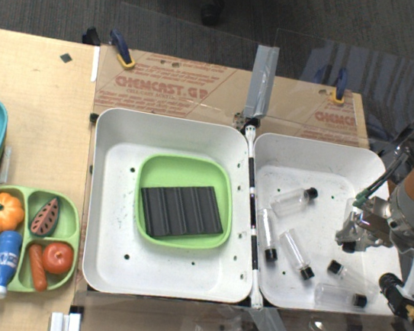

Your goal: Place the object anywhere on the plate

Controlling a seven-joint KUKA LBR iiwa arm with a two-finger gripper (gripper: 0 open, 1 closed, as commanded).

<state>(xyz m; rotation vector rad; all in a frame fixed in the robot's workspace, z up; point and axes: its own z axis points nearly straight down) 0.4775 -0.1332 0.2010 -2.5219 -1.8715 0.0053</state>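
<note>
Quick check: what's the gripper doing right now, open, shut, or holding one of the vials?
Gripper: cannot be told; it hangs over the right bin among the vials.

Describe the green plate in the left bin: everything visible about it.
The green plate is a light green, rounded-square dish with a raised rim, plastic by its look. It lies flat on the floor of the left bin, roughly centred. A dark grey ribbed slab lies on it, slightly skewed, covering most of its well. None of the clear vials is on it; those seen lie in the right bin.
</note>
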